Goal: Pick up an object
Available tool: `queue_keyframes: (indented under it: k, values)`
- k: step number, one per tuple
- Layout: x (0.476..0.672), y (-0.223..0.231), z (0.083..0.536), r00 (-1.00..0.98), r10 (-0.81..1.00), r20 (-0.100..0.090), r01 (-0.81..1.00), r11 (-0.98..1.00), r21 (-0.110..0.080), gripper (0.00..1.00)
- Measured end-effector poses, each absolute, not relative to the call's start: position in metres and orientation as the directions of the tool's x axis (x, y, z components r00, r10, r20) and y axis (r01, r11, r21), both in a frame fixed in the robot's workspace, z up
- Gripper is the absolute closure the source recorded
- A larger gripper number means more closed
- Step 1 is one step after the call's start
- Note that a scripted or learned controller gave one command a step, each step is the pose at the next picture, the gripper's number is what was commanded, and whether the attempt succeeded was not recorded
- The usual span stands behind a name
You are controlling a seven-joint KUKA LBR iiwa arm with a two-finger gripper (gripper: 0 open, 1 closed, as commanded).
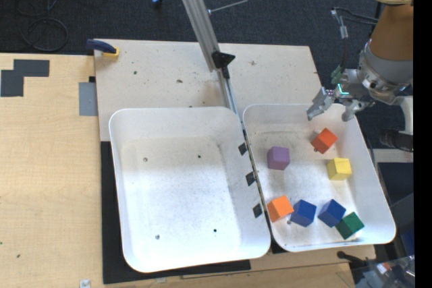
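Note:
The right bin (378, 212) holds several small cubes. A red-orange cube (324, 140) lies near its far right, a yellow cube (339, 168) just below it and a purple cube (278, 158) toward the middle. Along the near side sit an orange cube (279, 208), two blue cubes (304, 212) (331, 212) and a green cube (350, 224). My gripper (332, 110) hangs above the bin's far right edge, just above the red-orange cube. Its fingers are spread open with nothing between them.
The left bin (135, 145) lies beside the right one, with small black clips (249, 178) along the shared wall. A slanted aluminium bar (199, 13) rises behind the bins. A blue and yellow clamp (102, 48) sits at the board's far left corner.

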State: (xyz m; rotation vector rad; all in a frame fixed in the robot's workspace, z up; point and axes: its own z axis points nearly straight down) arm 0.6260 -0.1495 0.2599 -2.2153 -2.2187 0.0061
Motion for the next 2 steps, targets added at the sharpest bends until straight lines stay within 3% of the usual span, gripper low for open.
queue_keyframes:
  k: [1,2]
  values:
    - [0.627,-0.149,0.262,-0.003,1.0,0.0,1.0,0.003,-0.003,0.0]
    - [0.628,-0.148,0.198,-0.001,1.0,0.002,1.0,0.001,-0.009,0.0]
